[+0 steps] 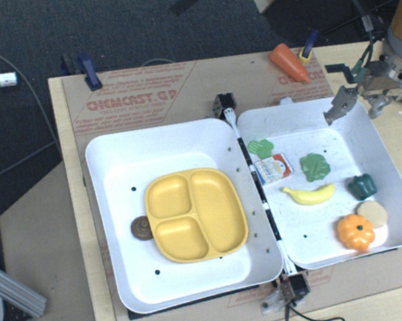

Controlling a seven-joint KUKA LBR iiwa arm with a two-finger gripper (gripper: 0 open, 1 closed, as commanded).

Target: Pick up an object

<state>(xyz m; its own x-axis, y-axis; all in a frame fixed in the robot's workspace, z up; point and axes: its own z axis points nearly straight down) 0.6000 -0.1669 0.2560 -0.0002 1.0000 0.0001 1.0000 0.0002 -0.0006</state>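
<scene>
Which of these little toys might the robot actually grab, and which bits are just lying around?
Part of the job, all in the right bin:
hand, banana, orange pumpkin, green broccoli, dark green pepper, small carton

Just lying about:
yellow tray in the left bin, toy carrot on the bench board, blue clamp

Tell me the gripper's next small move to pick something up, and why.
Probably lower and shift the gripper inward toward the green broccoli-like piece. The gripper sits over the far right corner of the right bin with nothing between its fingers, and that piece lies among the nearest things, apart from the banana and the small packet.
</scene>
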